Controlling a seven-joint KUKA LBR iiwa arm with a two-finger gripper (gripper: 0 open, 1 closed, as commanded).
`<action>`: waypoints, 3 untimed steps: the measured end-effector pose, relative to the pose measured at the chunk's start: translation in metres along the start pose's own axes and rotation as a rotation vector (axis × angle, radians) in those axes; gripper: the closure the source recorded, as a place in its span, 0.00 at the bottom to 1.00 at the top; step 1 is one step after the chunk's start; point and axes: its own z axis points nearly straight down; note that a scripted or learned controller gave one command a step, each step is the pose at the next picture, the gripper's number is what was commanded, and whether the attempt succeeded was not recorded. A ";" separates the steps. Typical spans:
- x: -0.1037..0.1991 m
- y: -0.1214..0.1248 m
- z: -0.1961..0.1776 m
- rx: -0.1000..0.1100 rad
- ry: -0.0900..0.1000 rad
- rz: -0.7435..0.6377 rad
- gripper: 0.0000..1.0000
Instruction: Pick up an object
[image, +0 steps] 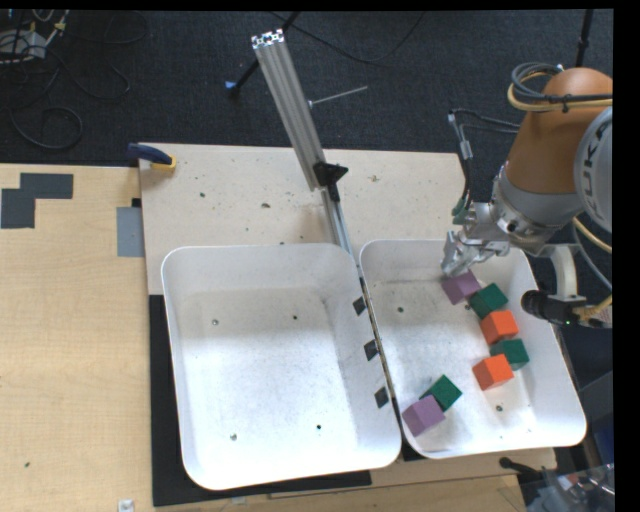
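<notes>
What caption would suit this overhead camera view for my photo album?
Robot arm lowers its claw toward a purple block in the right white bin, among green and orange blocks.

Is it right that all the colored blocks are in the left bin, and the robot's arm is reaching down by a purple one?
Not quite. The camera view shows the blocks in the right bin, not the left bin. The rest holds: the gripper is down by the purple block at the back of that bin.
</notes>
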 end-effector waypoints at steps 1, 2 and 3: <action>0.063 0.000 0.001 0.001 0.001 -0.001 1.00; 0.110 0.008 0.005 -0.001 -0.001 0.000 1.00; 0.156 0.010 -0.004 -0.002 -0.001 0.000 1.00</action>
